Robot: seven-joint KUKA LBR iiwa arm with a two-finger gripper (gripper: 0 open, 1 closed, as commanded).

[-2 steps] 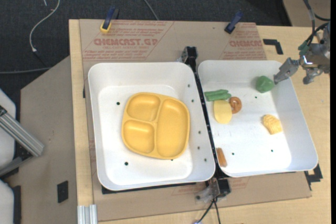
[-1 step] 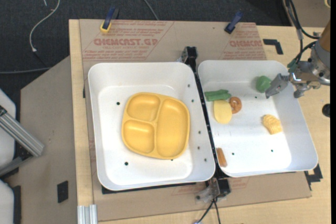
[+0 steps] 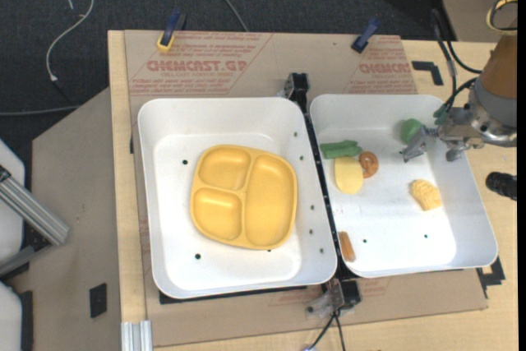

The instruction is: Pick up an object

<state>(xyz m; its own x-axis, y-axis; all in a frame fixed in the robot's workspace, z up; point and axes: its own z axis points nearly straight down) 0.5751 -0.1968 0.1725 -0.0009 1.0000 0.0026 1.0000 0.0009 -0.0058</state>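
Note:
My gripper [image 3: 433, 150] hangs over the back right part of the right bin [image 3: 460, 255]. It is open, with bare bin floor showing between its two grey fingers. A small green piece [image 3: 410, 128] lies just behind the left finger, apart from it as far as I can tell. A yellow ridged piece [image 3: 425, 194] lies on the floor in front of the gripper. Further left lie a long green piece [image 3: 339, 149], a pale yellow block [image 3: 348, 175] and a round orange-brown piece [image 3: 369, 163]. A small orange stick [image 3: 346, 246] rests by the front left wall.
The left bin [image 3: 164, 177] holds a yellow divided plate [image 3: 244, 196]. The arm [image 3: 498, 86] comes in from the right over the right bin's back corner. A black clip [image 3: 297, 85] sits where the two bins meet at the back. Cables run along the right edge.

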